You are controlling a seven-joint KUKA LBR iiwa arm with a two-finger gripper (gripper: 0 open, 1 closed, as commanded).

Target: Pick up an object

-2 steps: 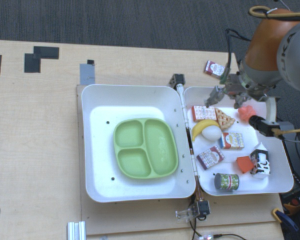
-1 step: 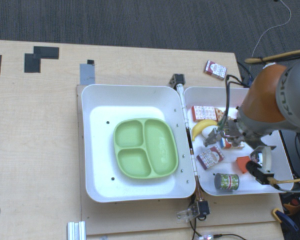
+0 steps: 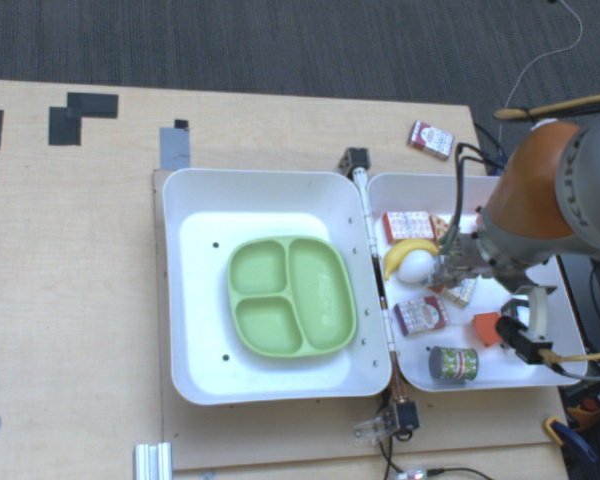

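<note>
The right bin (image 3: 540,380) holds several small items: a red and white carton (image 3: 407,225), a yellow banana (image 3: 397,254), a white egg (image 3: 417,267), a small red packet (image 3: 420,315), a green-labelled can (image 3: 453,364) and an orange block (image 3: 487,328). My gripper (image 3: 452,270) hangs low over the middle of this bin, just right of the egg and above a pale packet (image 3: 463,290). The wrist and orange band cover the bin's right part.
The left bin (image 3: 185,298) carries a green divided plate (image 3: 291,296). A red snack box (image 3: 431,140) lies on the bench behind the right bin. Black clamps (image 3: 356,158) sit at the join between the bins. Cables run along the right side.
</note>
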